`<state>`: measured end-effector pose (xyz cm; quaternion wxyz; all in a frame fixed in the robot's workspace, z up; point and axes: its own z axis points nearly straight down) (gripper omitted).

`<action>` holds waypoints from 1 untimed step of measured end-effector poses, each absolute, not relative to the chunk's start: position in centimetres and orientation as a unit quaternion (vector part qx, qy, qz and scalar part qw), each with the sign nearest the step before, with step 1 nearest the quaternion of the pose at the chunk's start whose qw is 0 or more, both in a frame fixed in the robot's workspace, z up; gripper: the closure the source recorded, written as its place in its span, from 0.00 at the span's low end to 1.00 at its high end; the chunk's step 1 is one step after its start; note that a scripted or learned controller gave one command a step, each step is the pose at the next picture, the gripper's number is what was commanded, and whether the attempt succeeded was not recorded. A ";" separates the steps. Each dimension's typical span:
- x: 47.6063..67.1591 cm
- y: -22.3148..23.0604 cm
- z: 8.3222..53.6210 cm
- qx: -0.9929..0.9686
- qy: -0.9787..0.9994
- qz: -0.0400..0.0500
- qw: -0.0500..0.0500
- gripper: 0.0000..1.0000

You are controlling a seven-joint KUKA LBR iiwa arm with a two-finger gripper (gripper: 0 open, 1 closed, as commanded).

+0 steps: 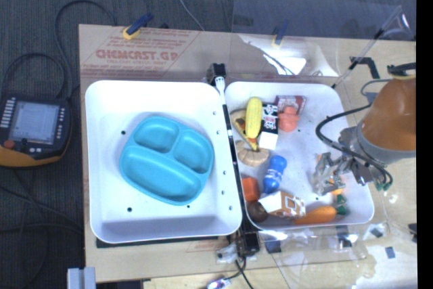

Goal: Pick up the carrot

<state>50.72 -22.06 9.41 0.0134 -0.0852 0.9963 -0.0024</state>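
Metal gripper (329,174) hanging over right part of right bin (352,112), beneath grey wrist and orange band (398,117) of arm. Fingers blurred against white floor; whether open or shut, cannot tell. Nothing seen between them.

Orange carrot (314,216) lying just below and slightly left of gripper, near bin's front wall, lengthwise along that wall, apart from fingertips. Small green-and-orange piece (339,198) between gripper and carrot's right end. Small box with white and orange faces (283,204) touching carrot's left end, with dark round item (257,212) at front left corner beside it.

Further left, along bin's left side: blue bottle-like item (274,172), red-orange piece (249,189) beside it, tan round disc (252,157), yellow banana (254,118) standing lengthwise toward back. Near back wall, dark packet (271,116) and salmon-coloured item (289,120), well apart from gripper.

Left bin (108,105) holding blue divided plate (167,158), three compartments, tilted slightly on white floor. Both bins resting on cardboard sheet (139,51) with red lettering. Black-and-orange control pendant (34,128) on dark carpet at far left, cable looping behind it.
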 end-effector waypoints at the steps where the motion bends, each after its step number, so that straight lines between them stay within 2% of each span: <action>1: 50.9 -22.1 9.4 -0.085 0.996 -0.004 0.017 0.00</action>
